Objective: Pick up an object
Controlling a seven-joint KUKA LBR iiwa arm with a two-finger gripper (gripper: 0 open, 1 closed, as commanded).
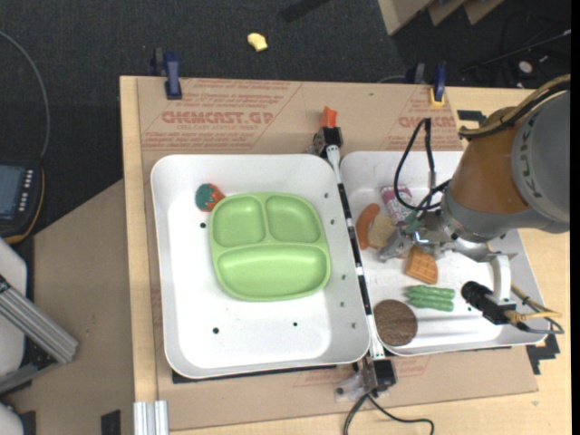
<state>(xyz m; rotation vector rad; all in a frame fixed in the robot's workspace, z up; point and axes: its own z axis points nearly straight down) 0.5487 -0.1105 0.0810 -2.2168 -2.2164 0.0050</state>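
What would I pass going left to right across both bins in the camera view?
Small red-and-teal ball → green divided plate → orange sausage-shaped piece → tan waffle piece. The brown disc and green pod overlap these sideways, so they are left out.

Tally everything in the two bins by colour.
Green: 2 (plate, bean pods)
Orange: 2 (sausage, waffle piece)
Brown: 1 (round disc)
Pink: 1 (small item)
Red-and-teal: 1 (small ball)
Total: 7
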